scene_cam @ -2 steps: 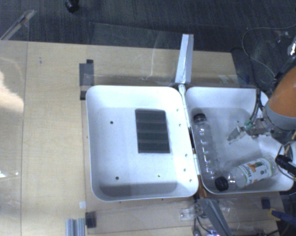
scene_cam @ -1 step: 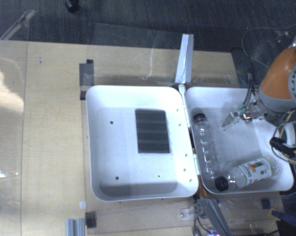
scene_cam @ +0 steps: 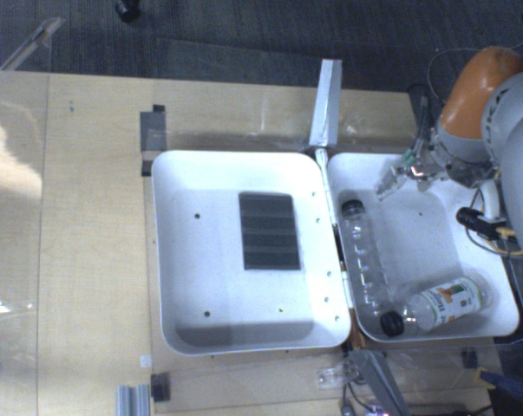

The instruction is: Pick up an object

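In the right bin [scene_cam: 434,232] lie two clear plastic bottles. One bottle [scene_cam: 362,254] stretches along the bin's left wall, its dark cap pointing to the far side. The other bottle [scene_cam: 439,303] rests along the near wall, with a white and orange label and a black cap at its left end. My gripper [scene_cam: 395,180] hangs over the bin's far edge, above and to the right of the first bottle's cap, with nothing visibly in it. A dark ribbed rectangular block [scene_cam: 268,230] lies flat in the middle of the left bin [scene_cam: 192,258].
The grey arm with its orange band [scene_cam: 480,85] fills the upper right, with cables [scene_cam: 487,224] trailing over the right bin's right rim. A metal bar [scene_cam: 327,102] stands behind the divide between the bins. Wooden bench surface extends to the left.
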{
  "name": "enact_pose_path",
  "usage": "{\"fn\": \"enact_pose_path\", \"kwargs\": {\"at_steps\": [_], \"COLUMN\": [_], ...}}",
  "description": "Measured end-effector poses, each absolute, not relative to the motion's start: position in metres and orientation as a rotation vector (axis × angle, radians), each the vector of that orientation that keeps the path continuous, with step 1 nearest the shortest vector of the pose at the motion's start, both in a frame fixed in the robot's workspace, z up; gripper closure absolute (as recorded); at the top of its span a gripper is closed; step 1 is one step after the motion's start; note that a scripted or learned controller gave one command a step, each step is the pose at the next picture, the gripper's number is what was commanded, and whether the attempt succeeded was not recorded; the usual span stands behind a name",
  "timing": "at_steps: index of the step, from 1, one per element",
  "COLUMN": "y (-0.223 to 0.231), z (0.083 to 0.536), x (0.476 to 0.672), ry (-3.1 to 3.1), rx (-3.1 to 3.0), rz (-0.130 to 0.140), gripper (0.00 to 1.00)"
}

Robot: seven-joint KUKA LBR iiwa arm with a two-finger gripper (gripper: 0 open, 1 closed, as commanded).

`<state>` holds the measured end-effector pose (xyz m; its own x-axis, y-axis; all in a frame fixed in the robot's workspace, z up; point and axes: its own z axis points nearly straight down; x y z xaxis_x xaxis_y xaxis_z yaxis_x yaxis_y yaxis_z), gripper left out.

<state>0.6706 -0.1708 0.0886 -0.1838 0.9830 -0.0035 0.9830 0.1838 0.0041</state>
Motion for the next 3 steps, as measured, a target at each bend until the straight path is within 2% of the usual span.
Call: {"fn": "enact_pose_path", "kwargs": {"at_steps": [1,2,3], "y": [-0.2,-0.204,-0.134], "z": [0.087,0.146,0.088], "x": [0.639,0.671,0.641], "ry": [2.315,2.274,2.319], "rx": [2.115,2.156,2.109], "rz": [0.006,0.007,0.01], "gripper": [0.0,0.0,0.0]}}
